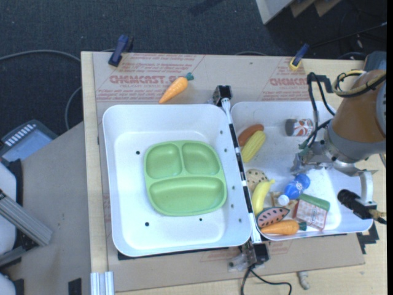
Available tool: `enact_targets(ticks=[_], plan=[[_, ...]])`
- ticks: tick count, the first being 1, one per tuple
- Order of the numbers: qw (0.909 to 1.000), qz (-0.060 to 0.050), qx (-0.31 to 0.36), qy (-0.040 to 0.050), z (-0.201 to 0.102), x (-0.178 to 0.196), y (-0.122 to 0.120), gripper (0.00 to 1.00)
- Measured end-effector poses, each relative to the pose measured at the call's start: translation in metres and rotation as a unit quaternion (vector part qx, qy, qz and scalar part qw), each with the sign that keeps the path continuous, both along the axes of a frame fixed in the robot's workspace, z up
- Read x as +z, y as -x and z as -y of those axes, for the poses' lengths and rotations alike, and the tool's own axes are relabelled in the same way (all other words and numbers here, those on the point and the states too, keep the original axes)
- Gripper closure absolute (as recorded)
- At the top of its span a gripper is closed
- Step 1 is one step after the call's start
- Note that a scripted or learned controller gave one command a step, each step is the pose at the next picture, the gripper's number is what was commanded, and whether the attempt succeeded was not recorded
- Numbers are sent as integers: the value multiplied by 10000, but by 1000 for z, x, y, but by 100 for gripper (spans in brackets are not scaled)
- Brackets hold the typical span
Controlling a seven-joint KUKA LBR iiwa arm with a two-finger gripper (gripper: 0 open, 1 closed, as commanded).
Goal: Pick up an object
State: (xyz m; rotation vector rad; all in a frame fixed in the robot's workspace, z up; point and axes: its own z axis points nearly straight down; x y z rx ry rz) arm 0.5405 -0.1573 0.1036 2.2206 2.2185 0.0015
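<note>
The right bin [276, 112] holds several toy items. At its back left lie a red sausage [250, 131] and a yellow corn cob [253, 146], and a small can [299, 127] lies at the back. A blue bottle [298, 186] with a white cap sits mid-bin, next to a banana [261, 195]. Near the front lie a carrot [281, 228], a watermelon slice [273, 214], a cookie [256, 177] and a green-topped box [312, 210]. My gripper [305, 160] hangs low in the bin, just behind the blue bottle, with the arm reaching in from the right.
The left bin [123, 183] holds a green divided plate [184, 178]. Another toy carrot [174, 89] lies on the cardboard behind the left bin. Blue clamps [118, 50] hold the board's back edge. A black clip [221, 93] sits where the bins meet.
</note>
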Motion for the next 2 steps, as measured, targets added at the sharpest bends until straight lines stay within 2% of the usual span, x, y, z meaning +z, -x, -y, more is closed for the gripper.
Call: enact_targets(ticks=[1, 2], plan=[[10000, 6, 11, -2, -17, 95, -80, 100], [10000, -7, 8, -3, -16, 94, -80, 0]])
